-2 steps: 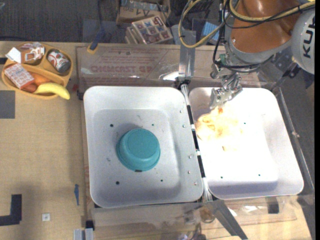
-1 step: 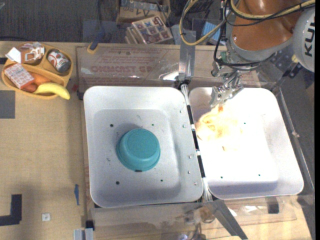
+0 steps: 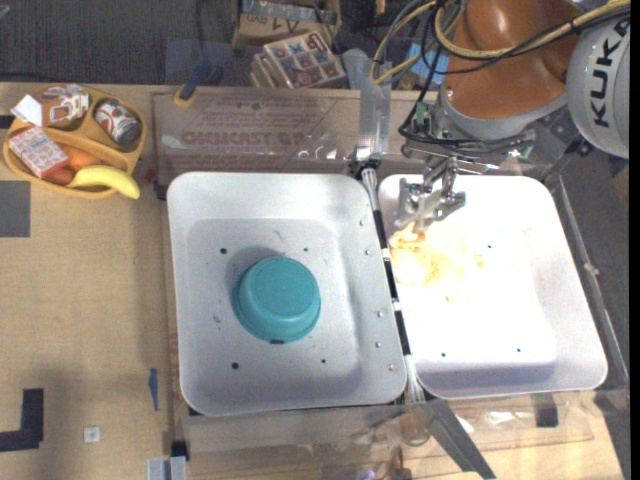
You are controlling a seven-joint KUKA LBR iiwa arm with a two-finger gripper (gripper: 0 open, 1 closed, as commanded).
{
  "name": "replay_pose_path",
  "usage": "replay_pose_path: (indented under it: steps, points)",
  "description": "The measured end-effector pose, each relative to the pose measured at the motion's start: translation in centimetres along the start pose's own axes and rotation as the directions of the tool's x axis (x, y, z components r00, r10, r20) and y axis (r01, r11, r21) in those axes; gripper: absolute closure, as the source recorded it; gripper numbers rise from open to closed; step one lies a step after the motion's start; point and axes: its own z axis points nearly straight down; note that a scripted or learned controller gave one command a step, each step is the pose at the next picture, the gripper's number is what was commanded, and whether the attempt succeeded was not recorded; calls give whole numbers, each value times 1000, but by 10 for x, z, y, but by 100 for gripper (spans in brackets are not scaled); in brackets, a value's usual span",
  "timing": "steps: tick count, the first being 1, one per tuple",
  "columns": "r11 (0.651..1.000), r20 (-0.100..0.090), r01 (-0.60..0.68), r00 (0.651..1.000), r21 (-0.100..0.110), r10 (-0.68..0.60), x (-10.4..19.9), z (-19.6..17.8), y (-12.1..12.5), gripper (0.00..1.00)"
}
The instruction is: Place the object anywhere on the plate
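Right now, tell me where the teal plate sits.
In the camera view the teal plate lies in the left bin, near its middle, across the divider from the gripper hanging over the right bin.

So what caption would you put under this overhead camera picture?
Grey arm's tool hangs over the right bin above a yellowish object; a teal plate sits in the left bin.

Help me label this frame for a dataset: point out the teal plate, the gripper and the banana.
teal plate (image 3: 278, 298), camera view, middle of its top face.
gripper (image 3: 425, 211), camera view, midway between its fingertips.
banana (image 3: 105, 179), camera view, middle of its yellow body.
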Motion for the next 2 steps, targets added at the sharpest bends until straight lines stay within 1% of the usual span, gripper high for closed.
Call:
replay_pose_path:
  steps: [1, 2]
  points:
    - [922, 0, -388, 922, 2, 388, -28, 10, 37, 100]
    - [700, -1, -714, 700, 3, 714, -52, 18, 85, 100]
